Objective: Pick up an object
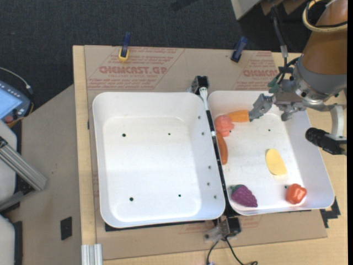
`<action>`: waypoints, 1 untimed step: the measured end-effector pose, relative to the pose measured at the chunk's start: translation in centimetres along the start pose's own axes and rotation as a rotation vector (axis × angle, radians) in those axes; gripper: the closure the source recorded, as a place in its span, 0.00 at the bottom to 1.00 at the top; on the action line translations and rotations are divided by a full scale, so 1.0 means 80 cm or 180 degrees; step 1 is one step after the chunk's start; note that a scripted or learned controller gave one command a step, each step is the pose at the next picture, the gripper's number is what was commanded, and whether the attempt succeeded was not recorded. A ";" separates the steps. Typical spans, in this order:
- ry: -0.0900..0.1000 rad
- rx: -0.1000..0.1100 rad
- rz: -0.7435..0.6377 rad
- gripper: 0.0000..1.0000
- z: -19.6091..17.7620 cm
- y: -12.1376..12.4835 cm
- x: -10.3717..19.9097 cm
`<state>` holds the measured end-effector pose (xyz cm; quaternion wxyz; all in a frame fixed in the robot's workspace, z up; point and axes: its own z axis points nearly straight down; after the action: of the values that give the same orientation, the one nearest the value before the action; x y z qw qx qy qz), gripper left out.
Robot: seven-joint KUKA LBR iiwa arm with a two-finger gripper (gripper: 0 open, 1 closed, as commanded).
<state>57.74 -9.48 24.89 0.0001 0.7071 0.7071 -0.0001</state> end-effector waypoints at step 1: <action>0.0008 0.0021 0.0007 0.00 0.003 -0.082 0.009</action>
<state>51.17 -8.77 24.61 -0.0031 0.7079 0.7063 -0.0015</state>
